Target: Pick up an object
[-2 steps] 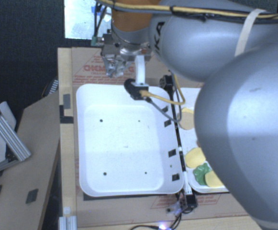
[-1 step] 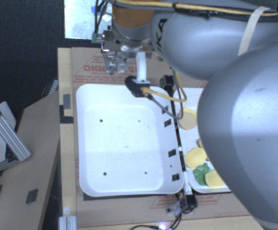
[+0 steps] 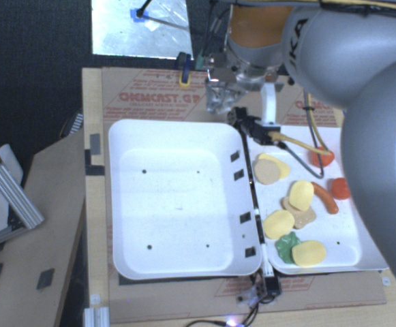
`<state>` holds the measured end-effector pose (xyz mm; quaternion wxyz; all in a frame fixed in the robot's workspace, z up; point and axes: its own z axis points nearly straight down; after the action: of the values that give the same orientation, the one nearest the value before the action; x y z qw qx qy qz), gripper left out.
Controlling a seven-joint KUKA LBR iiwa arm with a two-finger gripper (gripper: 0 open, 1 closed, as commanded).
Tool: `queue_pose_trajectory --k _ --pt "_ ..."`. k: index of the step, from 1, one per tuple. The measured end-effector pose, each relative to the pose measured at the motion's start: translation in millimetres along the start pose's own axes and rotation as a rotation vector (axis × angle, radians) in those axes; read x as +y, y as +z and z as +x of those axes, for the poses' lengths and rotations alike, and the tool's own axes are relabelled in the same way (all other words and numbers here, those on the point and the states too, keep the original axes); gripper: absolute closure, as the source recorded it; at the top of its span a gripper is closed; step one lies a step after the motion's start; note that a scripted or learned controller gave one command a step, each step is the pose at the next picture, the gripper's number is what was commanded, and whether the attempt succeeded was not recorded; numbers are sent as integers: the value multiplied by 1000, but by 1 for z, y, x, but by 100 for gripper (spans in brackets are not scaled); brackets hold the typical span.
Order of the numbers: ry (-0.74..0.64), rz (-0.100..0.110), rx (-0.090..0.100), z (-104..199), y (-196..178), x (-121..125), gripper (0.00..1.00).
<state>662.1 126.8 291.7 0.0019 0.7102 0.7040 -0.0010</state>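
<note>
My gripper point(image 3: 219, 101) hangs above the far edge of the bench, near the back corner where the two bins meet. No object shows beneath it. The right bin point(image 3: 347, 251) holds several pieces of toy food: a tan round slice point(image 3: 266, 171), a yellow piece point(image 3: 301, 195), another yellow piece point(image 3: 278, 224), a yellow piece at the front point(image 3: 309, 253), a green piece point(image 3: 286, 244), an orange sausage shape point(image 3: 325, 198), a red piece point(image 3: 340, 188) and an orange-red piece point(image 3: 322, 157).
The left bin point(image 3: 177, 203) lies beside the right one, with a black divider strip point(image 3: 251, 196) between them. My grey arm point(image 3: 361, 80) covers the right bin's far right side. A cardboard sheet point(image 3: 150, 94) lies under both bins.
</note>
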Motion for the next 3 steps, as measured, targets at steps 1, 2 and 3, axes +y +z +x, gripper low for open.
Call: queue_pose_trajectory --k 1,2,3 --pt "-21 -3 9 98 -11 5 100" --pt "-15 -3 6 92 -22 6 100" --pt "-18 -5 7 93 -33 7 100"
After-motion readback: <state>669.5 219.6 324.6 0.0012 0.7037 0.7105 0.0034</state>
